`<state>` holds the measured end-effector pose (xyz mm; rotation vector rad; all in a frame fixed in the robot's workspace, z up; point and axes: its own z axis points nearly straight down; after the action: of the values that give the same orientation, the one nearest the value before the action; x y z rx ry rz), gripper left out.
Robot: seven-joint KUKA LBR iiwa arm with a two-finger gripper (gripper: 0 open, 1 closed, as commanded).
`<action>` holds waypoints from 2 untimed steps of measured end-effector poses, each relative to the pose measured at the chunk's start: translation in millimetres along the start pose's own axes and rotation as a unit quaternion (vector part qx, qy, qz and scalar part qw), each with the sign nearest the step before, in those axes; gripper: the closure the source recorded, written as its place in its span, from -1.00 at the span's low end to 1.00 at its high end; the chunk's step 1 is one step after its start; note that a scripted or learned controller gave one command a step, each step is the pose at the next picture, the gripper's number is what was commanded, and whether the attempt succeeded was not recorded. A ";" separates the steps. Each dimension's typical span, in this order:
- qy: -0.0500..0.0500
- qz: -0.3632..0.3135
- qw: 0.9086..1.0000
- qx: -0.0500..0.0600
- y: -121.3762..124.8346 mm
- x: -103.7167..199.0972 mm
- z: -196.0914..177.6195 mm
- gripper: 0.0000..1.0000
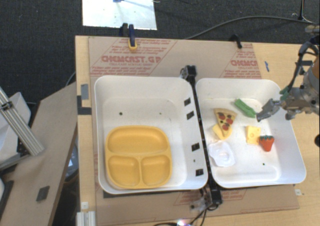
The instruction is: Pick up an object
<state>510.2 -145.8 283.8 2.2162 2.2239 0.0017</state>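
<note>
Yellow tray (139,156) fills the front of the left bin (145,87).

Toys lie in the right bin (280,170): pizza slice (225,119), cheese (253,134), strawberry (267,142), green bean (245,107), white cup (221,153). Its front right corner is bare. By its right edge, the hand (275,110) is spread wide, pinching nothing, just beside the bean.

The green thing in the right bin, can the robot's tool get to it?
Probably yes. The green piece lies flat in the right bin, with bare white floor around it and nothing on top. The tool is just beside it, with nothing between them.
</note>
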 end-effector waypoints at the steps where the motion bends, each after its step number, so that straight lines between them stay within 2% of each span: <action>1: 0.001 0.001 1.000 0.003 1.4 -4.8 61.3 -1.00; 2: 0.001 0.001 1.000 0.001 -1.3 5.3 111.5 -1.00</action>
<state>509.1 -140.6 172.3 2.2210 2.2224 0.0006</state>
